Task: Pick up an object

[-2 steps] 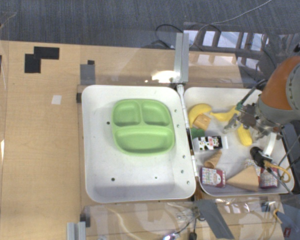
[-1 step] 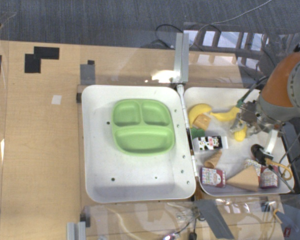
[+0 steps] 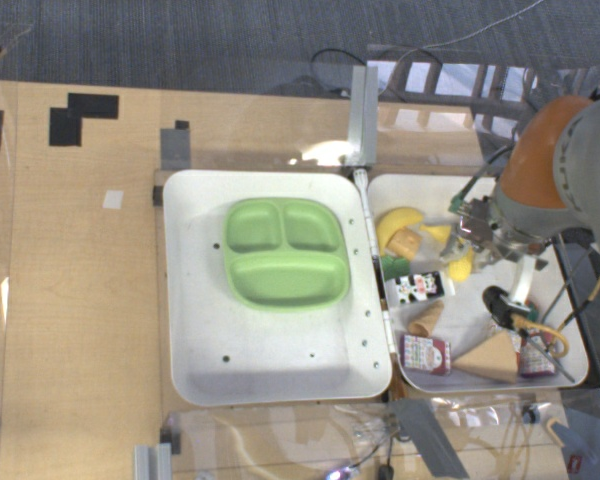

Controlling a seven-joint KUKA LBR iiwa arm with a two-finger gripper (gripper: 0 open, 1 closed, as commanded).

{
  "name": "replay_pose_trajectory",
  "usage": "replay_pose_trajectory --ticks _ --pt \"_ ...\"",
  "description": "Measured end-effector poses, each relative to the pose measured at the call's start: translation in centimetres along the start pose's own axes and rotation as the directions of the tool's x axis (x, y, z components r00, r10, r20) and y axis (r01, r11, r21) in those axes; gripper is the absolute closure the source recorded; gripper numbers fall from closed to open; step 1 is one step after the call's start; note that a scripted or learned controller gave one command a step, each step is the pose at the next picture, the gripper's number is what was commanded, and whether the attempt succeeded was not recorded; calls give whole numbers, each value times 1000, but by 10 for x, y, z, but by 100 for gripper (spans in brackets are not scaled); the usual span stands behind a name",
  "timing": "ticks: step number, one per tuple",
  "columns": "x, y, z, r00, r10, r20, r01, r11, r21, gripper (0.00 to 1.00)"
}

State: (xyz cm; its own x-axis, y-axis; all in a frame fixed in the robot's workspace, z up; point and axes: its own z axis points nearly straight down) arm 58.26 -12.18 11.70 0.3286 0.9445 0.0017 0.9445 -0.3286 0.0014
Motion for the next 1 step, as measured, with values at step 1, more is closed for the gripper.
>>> replay_pose_trajectory --ticks 1 --pt "62 -11 -112 992 -128 1 128 992 -2 100"
